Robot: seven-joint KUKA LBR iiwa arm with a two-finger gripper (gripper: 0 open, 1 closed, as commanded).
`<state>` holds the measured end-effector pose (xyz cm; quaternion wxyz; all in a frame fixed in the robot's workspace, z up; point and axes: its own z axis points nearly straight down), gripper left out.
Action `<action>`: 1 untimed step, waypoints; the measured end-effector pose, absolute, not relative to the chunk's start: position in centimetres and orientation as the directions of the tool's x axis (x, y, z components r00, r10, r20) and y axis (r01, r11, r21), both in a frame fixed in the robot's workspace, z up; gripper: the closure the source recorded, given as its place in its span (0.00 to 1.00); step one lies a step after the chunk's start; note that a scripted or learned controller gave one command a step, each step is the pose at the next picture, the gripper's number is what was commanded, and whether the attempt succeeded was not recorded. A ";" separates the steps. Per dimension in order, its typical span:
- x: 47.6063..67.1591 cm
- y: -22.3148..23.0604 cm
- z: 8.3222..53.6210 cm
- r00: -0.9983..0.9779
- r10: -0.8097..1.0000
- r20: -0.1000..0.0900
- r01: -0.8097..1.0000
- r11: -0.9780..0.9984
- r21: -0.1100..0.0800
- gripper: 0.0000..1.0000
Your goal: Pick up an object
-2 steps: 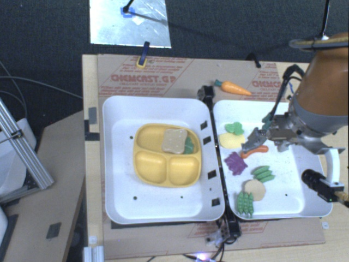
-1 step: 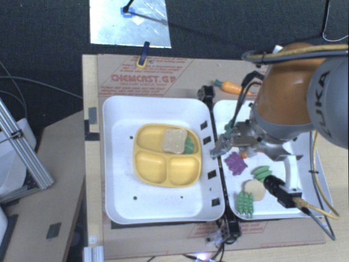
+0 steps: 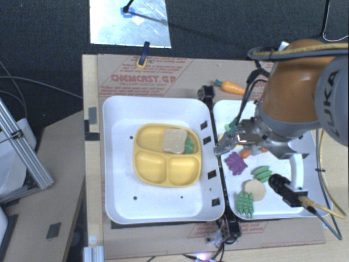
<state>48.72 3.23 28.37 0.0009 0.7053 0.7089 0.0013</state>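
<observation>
My gripper (image 3: 228, 142) hangs low over the left side of the right bin (image 3: 272, 210), close to the wall between the two bins. Just below it lies a purple bunch of grapes (image 3: 236, 162). A small orange piece (image 3: 246, 153) sits beside the grapes, partly under the wrist. Further toward the front lie a green pea pod (image 3: 262, 173), a round beige piece (image 3: 254, 189) and a bundle of green beans (image 3: 245, 203). The arm hides the back half of this bin.
The left bin (image 3: 120, 201) holds a yellow divided plate (image 3: 148, 165) with a beige slice (image 3: 175, 141) and a green piece (image 3: 188, 145) in its back compartment. A carrot (image 3: 231, 87) lies on the cardboard behind the right bin.
</observation>
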 end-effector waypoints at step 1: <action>48.4 8.3 17.8 -0.008 1.000 0.001 1.000 0.008 -0.010 0.00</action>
